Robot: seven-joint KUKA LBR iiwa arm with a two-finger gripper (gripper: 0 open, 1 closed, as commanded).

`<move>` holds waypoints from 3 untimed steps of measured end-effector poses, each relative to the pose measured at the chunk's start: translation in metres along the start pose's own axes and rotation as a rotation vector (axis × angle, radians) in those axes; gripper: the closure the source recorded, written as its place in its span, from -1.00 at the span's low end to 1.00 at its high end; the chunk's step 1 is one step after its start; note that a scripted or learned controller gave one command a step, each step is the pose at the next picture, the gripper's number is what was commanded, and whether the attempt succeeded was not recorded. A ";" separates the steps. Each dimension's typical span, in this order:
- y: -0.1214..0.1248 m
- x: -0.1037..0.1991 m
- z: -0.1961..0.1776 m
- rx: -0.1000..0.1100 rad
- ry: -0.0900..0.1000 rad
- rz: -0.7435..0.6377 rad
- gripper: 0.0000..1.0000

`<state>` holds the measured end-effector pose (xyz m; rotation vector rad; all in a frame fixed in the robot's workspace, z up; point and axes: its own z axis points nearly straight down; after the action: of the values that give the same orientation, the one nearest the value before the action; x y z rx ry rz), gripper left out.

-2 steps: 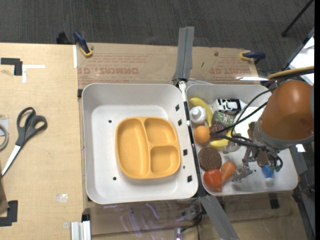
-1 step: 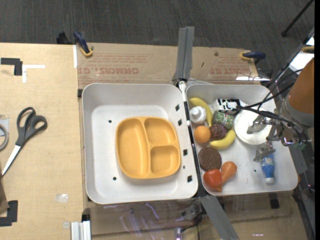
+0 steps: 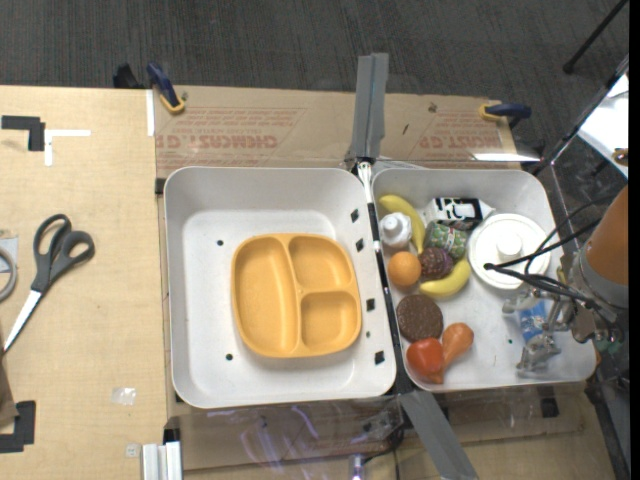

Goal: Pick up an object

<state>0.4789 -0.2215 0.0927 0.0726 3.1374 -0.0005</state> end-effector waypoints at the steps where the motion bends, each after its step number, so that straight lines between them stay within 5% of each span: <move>1: 0.000 -0.002 0.000 0.001 -0.001 -0.011 -1.00; 2: 0.001 -0.001 0.000 0.001 0.000 -0.027 -1.00; 3: 0.001 -0.003 -0.011 0.003 -0.006 -0.031 1.00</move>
<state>0.4819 -0.2205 0.1036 0.0246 3.1322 -0.0054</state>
